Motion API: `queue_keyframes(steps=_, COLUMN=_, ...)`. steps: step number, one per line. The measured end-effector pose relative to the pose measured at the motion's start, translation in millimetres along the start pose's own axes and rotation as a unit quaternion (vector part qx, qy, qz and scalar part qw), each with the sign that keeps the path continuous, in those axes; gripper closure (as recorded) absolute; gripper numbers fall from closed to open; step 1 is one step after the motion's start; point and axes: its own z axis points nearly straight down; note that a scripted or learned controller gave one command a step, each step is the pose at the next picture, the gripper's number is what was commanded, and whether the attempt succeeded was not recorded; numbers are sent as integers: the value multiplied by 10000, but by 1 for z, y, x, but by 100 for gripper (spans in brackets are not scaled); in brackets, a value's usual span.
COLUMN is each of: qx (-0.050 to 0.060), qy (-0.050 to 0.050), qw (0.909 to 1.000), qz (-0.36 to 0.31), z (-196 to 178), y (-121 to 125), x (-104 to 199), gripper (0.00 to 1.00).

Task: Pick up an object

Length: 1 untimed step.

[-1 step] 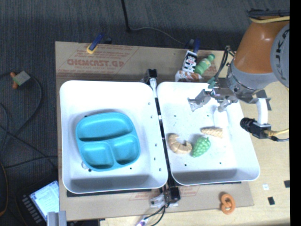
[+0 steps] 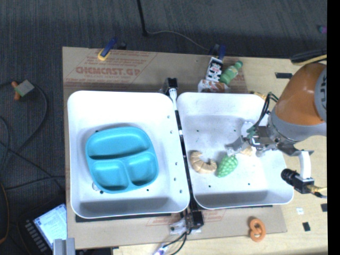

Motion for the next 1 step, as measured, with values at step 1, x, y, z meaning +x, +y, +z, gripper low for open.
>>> queue_keyframes(steps=1, qx=-39, qy=-3, qw=10000, qz=-11, z=69, y=9, x=-31, gripper=0)
